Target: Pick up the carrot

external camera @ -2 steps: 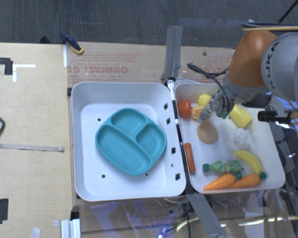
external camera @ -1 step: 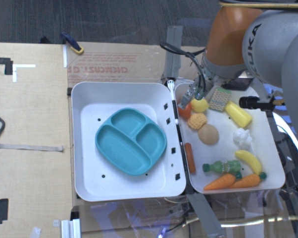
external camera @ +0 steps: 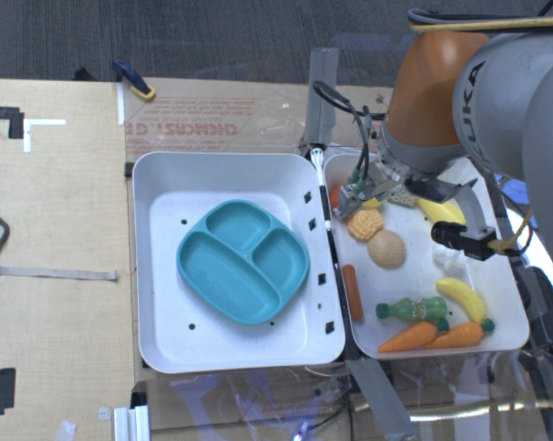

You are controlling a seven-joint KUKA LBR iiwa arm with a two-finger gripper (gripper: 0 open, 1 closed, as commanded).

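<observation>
Gripper [external camera: 361, 191] over right bin's [external camera: 511, 288] far-left corner, just above corn cob [external camera: 366, 224]; finger state unreadable. 2 carrots [external camera: 433, 336] at the near edge, well apart from it.

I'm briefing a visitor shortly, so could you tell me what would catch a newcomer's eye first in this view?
The big grey arm with its orange band looms at upper right, over the right bin. In the left bin a teal divided plate lies alone. The right bin is crowded with toy food; two carrots lie along its near edge, while the hand hangs over the far corner by the corn cob.
</observation>
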